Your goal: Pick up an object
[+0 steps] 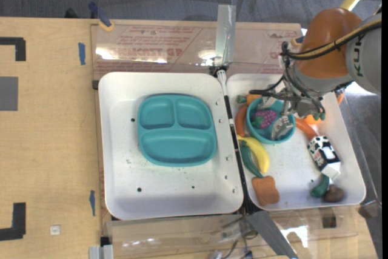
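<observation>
Objects for picking are heaped in the right bin (354, 158): nearest, an orange-brown piece (265, 190), then a banana (257, 153), then a teal bowl (270, 121) holding purple grapes (263, 117). Over that bowl the gripper (282, 125) is lowered; whether anything is grasped cannot be told. In the left bin (115, 130) lies a teal divided plate (177, 129).

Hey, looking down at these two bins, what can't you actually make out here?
- Gripper: finger state, too small and cluttered over the teal bowl.
- Purple item in the bowl: identity unclear, partly hidden by the gripper.
- Dark object in the right bin's corner: too small and blurred to identify.
</observation>
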